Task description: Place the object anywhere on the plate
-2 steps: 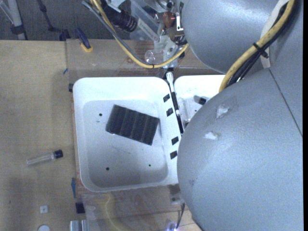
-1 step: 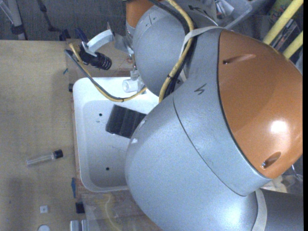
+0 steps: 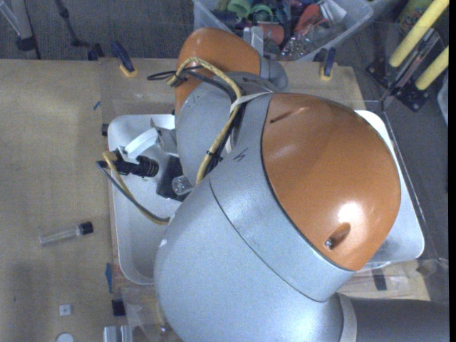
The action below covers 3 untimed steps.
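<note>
1. arm (image 3: 285,212) fills most of the frame, grey shell with a big orange cap at 3 o'clock and a second orange band at 12 o'clock; it reaches in from the right and folds down over the bins.
2. wrist end dips into the left bin (image 3: 132,248), whose white wall shows at 8 o'clock; the arm's bulk covers most of both bins, so what lies inside is mostly hidden.
3. pincer (image 3: 167,180) sits low at about 9 o'clock from frame centre, a dark block with a yellow cable (image 3: 214,144) looping round it; can't tell if it is apart or together, or whether anything is in it.
4. task object and plate: neither can be made out, so the object's place can't be given; likely under the arm, a guess.
5. pose reads as a steep downward reach, probably a pick or a place inside the left bin; can't tell which.
6. small clear vial with a black cap (image 3: 65,234) lies on the table (image 3: 50,120) at 9 o'clock, well apart from the bin.
7. tub of mixed coloured items (image 3: 281,9) at 12 o'clock, beyond the bins.
</note>
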Tool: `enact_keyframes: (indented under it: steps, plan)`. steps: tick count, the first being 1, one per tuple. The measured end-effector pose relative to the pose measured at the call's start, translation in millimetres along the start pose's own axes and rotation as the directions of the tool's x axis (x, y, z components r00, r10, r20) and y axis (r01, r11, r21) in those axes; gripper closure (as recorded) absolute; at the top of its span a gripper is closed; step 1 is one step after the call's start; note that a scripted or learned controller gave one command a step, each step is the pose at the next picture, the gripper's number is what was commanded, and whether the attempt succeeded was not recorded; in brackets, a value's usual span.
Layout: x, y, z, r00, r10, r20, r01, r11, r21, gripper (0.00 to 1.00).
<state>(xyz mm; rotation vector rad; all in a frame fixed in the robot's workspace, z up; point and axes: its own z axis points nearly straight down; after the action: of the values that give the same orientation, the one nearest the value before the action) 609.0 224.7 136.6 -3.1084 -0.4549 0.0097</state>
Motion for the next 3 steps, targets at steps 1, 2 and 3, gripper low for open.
enact_keyframes:
  steps: [1, 2, 3]
  plan:
    - [7.4, 1.7, 7.8, 0.9, -0.436, 0.0, 0.436, 0.9, 0.0, 1.0]
    - [25.2, 6.5, -54.8, 0.649, -0.761, -0.001, 0.761, 0.649, -0.003, 1.0]
    - [54.2, 14.9, 25.7, 0.792, -0.611, 0.0, 0.611, 0.792, -0.001, 1.0]
